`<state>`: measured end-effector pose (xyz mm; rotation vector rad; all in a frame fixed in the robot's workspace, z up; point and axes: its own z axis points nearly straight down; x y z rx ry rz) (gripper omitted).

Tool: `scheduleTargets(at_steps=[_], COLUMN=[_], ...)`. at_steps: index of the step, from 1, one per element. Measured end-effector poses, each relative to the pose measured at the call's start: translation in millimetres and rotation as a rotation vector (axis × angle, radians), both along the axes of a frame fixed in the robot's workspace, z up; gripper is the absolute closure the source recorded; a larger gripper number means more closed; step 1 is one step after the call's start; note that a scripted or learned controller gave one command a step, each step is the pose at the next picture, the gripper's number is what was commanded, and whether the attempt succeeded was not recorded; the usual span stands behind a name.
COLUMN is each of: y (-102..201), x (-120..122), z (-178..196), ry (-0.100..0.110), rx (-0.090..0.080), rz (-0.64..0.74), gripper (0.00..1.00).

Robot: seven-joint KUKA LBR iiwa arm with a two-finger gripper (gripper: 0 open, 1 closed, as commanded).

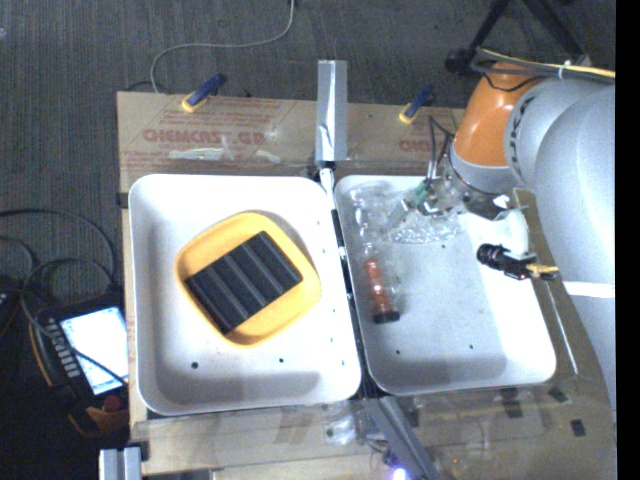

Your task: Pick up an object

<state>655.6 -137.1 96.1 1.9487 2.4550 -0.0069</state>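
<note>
Bench (230, 138) with two white bins (160, 298), dark carpet (80, 38).

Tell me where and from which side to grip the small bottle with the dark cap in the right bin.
Grip the small bottle across its middle, coming straight down from above. It lies flat on the right bin floor, long axis up-down in view, so fingers should close left-right across its narrow width.
</note>
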Motion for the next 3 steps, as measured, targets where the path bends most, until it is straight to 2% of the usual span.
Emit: scheduleTargets(at_steps=[1, 2, 3], y=[11, 9, 11], x=[9, 10, 9], z=[0, 15, 13], ry=[0.018, 0.018, 0.02], rx=[-0.011, -0.015, -0.014], rz=[0.042, 0.042, 0.042], gripper=[0.0, 1.0, 0.0])
